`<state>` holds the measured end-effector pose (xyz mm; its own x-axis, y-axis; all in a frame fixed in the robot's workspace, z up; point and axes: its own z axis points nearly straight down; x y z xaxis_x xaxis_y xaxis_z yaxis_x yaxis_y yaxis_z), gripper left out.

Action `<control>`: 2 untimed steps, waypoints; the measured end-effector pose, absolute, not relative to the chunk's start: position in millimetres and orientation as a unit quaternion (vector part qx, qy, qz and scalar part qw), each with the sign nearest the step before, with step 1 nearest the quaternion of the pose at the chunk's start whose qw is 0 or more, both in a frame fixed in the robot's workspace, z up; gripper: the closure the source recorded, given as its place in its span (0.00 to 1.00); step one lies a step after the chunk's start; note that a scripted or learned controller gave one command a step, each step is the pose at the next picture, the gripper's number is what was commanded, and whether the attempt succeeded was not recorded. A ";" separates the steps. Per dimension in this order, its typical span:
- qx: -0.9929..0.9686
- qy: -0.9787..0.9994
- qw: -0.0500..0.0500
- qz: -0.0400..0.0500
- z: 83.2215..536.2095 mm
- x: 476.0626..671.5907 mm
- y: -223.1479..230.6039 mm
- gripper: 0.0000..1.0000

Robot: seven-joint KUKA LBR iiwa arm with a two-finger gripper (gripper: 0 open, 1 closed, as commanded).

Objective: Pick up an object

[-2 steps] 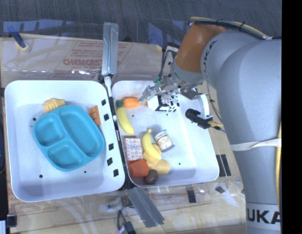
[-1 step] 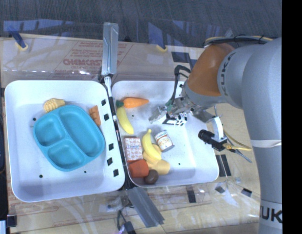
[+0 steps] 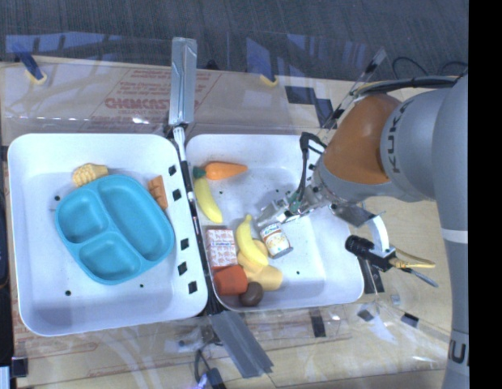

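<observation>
**Operator:** Where is the arm right now?

**Observer:** You have the arm (image 3: 397, 148) reaching in from the right, over the right bin (image 3: 332, 278). Its gripper (image 3: 277, 215) sits low near the bin's middle, right by a small can (image 3: 274, 239) with a white label.

**Operator:** Is it holding the can?

**Observer:** You can't settle that from this view. The can lies tilted just below the gripper's tip, touching it or nearly so, but the fingers are too small and cluttered to read; I cannot tell whether they are open or closed.

**Operator:** What else is in that bin?

**Observer:** You'll see a carrot (image 3: 223, 169) near the top left, and a banana (image 3: 206, 200) below it along the left wall. A second banana (image 3: 249, 245) lies just left of the can. A snack box (image 3: 220, 247) sits against the left wall, with a red block (image 3: 231, 279) under it, a dark round fruit (image 3: 251, 295) at the bottom edge and a yellow fruit (image 3: 270, 278) beside it.

**Operator:** And the left bin?

**Observer:** Your left bin (image 3: 40, 298) carries a blue divided tray (image 3: 113, 228). A corn cob (image 3: 89, 173) touches the tray's upper left rim, and a small orange piece (image 3: 158, 191) lies by its upper right rim.
</observation>
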<state>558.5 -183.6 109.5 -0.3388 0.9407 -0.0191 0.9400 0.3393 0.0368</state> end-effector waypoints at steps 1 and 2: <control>0.631 0.776 0.019 0.007 111.5 487.7 -163.8 0.00; 0.770 0.638 0.013 0.009 109.0 629.6 -153.4 0.00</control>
<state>629.6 -153.4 109.0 0.1867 0.9824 -0.0024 0.9819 -0.1866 0.0326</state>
